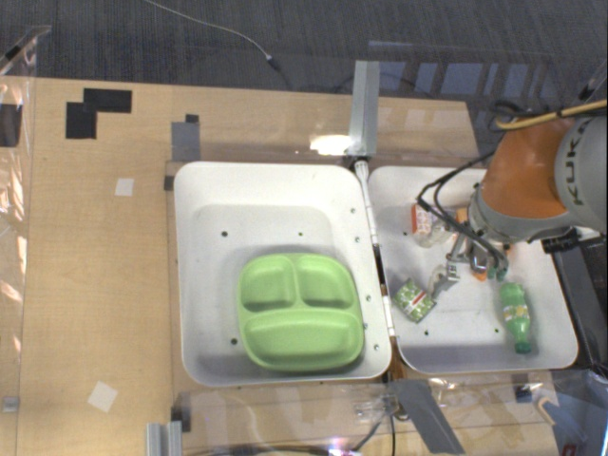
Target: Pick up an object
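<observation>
Gripper (pixel 446 275) hangs over the right bin (pixel 560 350), jaws' state unclear. Nearest small green packet (pixel 414 300) looks light, crinkly; pinch across flat faces.

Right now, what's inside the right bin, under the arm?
In the right bin: a green bottle, a small green packet and a red-and-white item by the cables. The gripper hangs above the packet. The arm covers the bin's far right corner.

letters "KUK" on the grey arm (pixel 581 164), cut off at the frame edge
</observation>
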`<state>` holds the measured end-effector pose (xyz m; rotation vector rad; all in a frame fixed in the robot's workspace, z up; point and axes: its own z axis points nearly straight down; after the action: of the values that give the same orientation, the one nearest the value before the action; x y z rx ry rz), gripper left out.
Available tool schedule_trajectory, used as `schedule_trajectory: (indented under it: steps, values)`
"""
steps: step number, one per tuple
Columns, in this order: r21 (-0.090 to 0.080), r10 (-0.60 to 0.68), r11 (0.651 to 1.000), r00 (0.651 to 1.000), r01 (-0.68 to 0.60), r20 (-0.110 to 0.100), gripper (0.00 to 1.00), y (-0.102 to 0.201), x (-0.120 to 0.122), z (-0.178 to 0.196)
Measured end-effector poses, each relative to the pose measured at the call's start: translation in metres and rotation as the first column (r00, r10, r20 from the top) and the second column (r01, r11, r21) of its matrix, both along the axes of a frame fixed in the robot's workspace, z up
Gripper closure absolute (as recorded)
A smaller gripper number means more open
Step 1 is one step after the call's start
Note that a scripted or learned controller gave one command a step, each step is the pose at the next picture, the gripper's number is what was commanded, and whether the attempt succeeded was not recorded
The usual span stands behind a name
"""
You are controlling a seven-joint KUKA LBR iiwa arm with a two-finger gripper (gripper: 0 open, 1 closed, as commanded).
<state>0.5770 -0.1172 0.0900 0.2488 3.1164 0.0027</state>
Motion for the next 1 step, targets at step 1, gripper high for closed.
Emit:
schedule_trajectory:
  steps: [1]
  values:
    - [-0.003, 0.007, 1.000, 1.000, -0.007, 0.015, 1.00, 0.0007, 0.0045, 0.0149]
